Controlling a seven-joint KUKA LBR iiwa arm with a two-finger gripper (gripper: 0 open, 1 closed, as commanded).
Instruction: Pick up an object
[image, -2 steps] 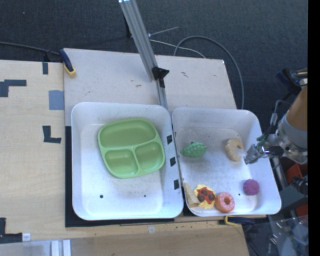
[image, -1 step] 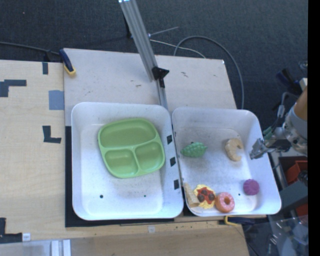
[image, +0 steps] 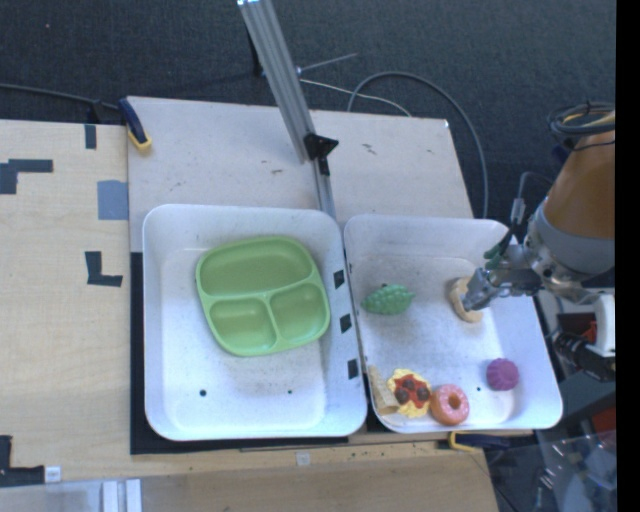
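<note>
The grey arm with its orange band is reaching in from the right, and its jaws (image: 478, 292) are hanging low over the right-hand shallow white bin (image: 420, 238), right at a small tan, rounded food toy (image: 464, 303) near the bin's right wall. The metal tip is overlapping the toy's upper edge, but whether the jaws are released or clenched on it cannot be told from this angle.

Other things are lying in the same bin: a green leafy toy (image: 388, 299) toward the middle, a purple round toy (image: 502, 374) near the right front corner, a pink ring doughnut toy (image: 449, 404) at the front wall, and just beside it a yellow and red pizza-like piece (image: 407, 390).

The left-hand shallow white bin (image: 165, 330) is holding a light green plastic plate with three compartments (image: 263, 294), lying flat. Both bins are sitting side by side on the pale bench (image: 220, 150).
</note>
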